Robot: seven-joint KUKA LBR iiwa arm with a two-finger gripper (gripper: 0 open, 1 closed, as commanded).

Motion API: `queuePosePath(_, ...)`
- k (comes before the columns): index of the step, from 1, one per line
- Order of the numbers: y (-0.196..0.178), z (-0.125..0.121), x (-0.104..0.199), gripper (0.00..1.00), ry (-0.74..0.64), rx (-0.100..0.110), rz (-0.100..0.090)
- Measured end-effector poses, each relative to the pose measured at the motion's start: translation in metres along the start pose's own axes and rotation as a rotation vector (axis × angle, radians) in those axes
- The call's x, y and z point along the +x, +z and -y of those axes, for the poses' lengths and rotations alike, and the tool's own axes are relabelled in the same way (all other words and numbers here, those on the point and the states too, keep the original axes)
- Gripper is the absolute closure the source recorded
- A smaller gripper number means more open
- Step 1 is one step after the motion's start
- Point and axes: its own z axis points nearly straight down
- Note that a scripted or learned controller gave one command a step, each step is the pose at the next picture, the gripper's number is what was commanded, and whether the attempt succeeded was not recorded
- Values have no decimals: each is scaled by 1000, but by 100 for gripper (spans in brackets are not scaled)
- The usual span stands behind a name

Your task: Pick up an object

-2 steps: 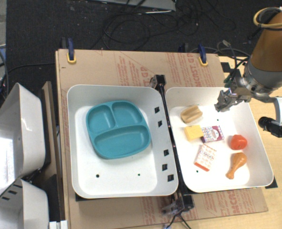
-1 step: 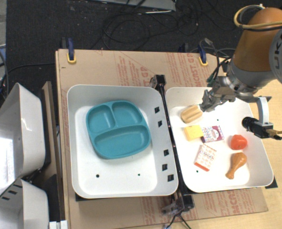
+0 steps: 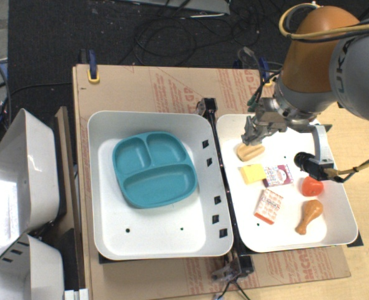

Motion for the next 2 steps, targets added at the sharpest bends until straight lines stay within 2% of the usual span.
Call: queuePosePath(2, -7, 13, 103, 100, 0, 2, 0)
